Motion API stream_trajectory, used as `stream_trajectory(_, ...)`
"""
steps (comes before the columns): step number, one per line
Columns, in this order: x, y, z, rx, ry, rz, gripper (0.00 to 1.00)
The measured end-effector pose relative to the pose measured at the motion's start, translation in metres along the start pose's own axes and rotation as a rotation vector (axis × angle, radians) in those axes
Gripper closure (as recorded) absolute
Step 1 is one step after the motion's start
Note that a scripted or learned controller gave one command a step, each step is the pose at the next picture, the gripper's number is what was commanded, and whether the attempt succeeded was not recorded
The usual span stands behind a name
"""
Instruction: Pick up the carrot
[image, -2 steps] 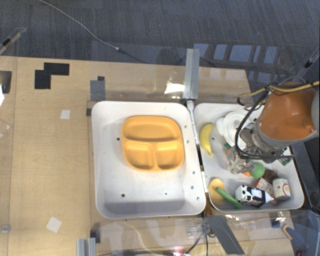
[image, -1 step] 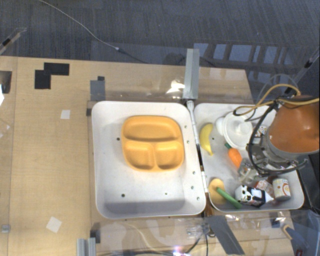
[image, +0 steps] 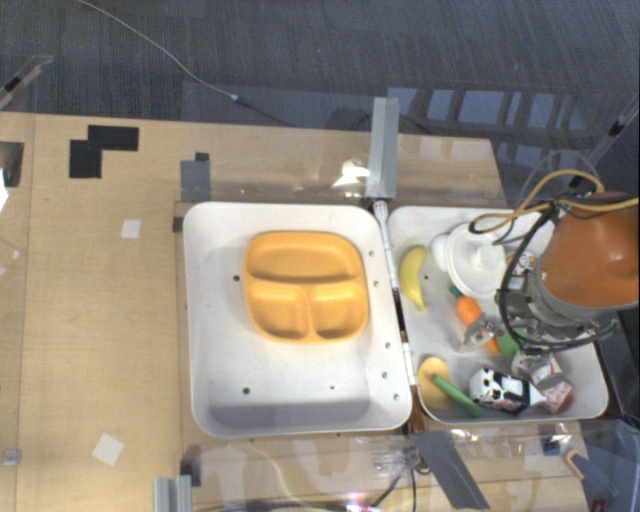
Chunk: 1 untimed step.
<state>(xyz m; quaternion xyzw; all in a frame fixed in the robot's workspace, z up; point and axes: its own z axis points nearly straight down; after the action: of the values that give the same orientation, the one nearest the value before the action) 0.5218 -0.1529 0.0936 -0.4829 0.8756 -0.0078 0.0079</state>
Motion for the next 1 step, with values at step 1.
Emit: stream_trajectory(1, -0.0442, 0.0007, 0.0005, 0.0, -0.004, 0.01, 0.0)
